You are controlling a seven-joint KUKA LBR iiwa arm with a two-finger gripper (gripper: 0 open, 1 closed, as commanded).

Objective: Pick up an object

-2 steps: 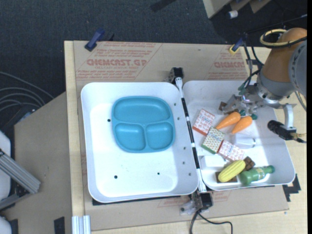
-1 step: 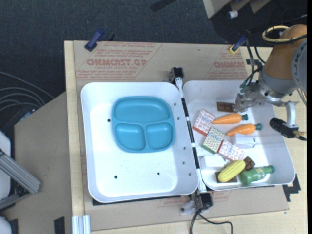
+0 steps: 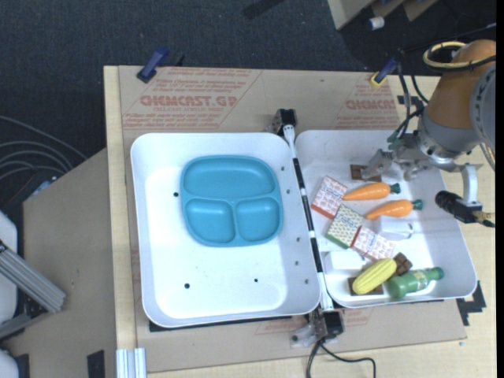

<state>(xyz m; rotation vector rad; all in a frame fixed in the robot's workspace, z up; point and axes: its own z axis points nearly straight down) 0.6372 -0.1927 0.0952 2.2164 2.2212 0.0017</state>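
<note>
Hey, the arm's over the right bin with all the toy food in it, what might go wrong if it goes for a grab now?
Two risks, both judgement calls. The gripper sits just above the upper carrot, which lies close beside the lower carrot; it may nudge one while closing on the other. The boxes lie packed edge to edge, and the corn lies against the green bottle, so a grab there may catch two things or slip off.

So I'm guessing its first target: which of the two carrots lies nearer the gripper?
The upper carrot, just below the gripper; the other carrot lies farther down the right bin.
</note>
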